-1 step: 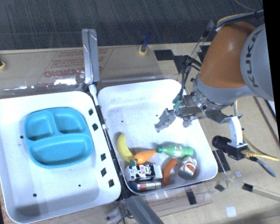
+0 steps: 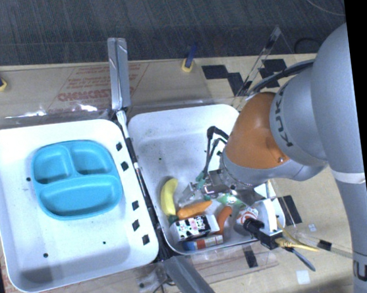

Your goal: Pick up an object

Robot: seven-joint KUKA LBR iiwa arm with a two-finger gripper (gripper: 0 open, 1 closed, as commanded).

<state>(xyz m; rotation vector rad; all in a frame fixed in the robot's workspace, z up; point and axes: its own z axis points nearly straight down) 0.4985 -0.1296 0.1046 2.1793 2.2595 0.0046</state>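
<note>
Holding one banana (image 2: 169,196), two carrots (image 2: 194,209), right bin (image 2: 168,128).

The arm's bulk (image 2: 282,137) hangs over the right bin (image 2: 168,128) and covers its far right wall and much of its floor. The gripper (image 2: 205,186) sits low among the clutter, and its fingers are lost against the shiny bits around them, so their spacing can't be read. An orange, carrot-like piece (image 2: 194,209) lies partly under that hardware. The small printed box (image 2: 193,227) has markings too fine to read. Something red and white (image 2: 249,221) peeks out beneath the wrist, perhaps a toy, mostly covered. The arm's lower part runs off the picture's bottom edge.
</note>
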